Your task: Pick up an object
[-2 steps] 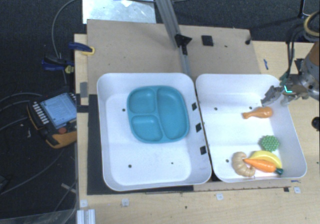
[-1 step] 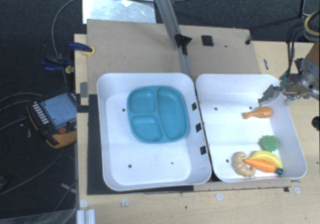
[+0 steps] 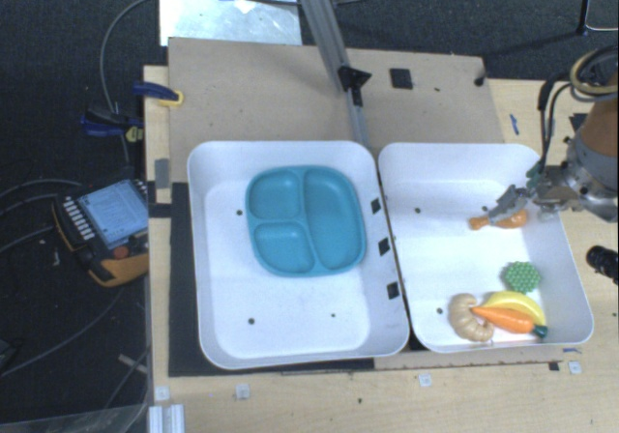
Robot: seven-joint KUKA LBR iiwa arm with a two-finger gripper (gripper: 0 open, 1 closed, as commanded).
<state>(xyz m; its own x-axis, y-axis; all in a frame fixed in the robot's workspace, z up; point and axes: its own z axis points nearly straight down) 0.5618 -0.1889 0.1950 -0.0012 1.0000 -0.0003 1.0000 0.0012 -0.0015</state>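
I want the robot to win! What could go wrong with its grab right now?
The pincer sits at one end of the small orange toy in the right white bin, so it might pinch an edge and the toy could slip out. The toy also lies close to the bin's far right wall, so the pincer could bump that rim.

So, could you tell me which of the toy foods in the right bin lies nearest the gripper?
The small orange piece at the gripper; the others cluster in the near corner.

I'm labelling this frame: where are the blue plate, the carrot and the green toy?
blue plate (image 3: 306,220): camera view, on its central divider.
carrot (image 3: 503,318): camera view, mid orange body.
green toy (image 3: 522,275): camera view, its bumpy centre.
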